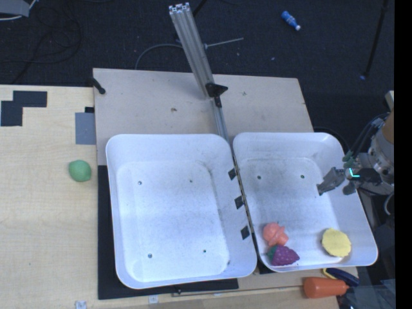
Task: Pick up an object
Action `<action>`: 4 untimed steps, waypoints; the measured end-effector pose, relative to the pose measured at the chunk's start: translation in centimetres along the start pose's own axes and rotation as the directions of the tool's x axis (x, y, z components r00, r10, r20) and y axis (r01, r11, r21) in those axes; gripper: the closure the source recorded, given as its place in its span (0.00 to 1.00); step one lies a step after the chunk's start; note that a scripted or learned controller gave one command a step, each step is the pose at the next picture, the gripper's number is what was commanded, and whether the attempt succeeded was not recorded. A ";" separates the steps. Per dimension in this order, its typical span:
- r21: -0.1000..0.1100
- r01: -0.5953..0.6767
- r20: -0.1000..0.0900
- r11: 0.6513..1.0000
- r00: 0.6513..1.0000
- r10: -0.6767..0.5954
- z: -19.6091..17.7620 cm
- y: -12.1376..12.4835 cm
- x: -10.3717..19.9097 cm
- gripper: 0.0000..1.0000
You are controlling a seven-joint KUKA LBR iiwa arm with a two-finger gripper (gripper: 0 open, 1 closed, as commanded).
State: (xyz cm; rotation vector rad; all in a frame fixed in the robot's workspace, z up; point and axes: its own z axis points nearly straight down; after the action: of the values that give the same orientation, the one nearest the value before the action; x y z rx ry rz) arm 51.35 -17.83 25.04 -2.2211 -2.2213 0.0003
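Observation:
The right bin [283, 148] holds three toys near its front edge: an orange-pink piece [275, 233], a purple grape bunch [284, 256] just below it, and a flat yellow piece [336, 243] at the front right corner. My gripper [332, 181] reaches in over the right bin's right rim, well above and behind the yellow piece. Its dark fingers point left over the bin floor, and nothing shows between them.
The left bin [168, 148] lies beside the right one. A green ball [80, 170] rests on the wooden bench at far left. An orange carrot-like toy [325, 287] lies outside the right bin's front edge. A metal rail [196, 50] rises behind the bins.

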 end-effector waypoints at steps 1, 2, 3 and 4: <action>0.000 0.000 0.000 1.000 1.000 0.000 0.0 0.0 0.0 0.00; 0.005 0.000 -0.001 1.000 1.000 0.000 6.2 -0.5 0.0 0.00; 0.005 0.001 -0.002 1.000 1.000 -0.001 11.7 -0.1 0.9 0.00; -0.001 0.000 0.000 1.000 1.000 0.000 15.9 -0.1 0.9 0.00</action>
State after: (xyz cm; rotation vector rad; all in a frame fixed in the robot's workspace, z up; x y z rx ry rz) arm 51.28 -16.91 9.12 -2.2212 -2.2222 -0.0003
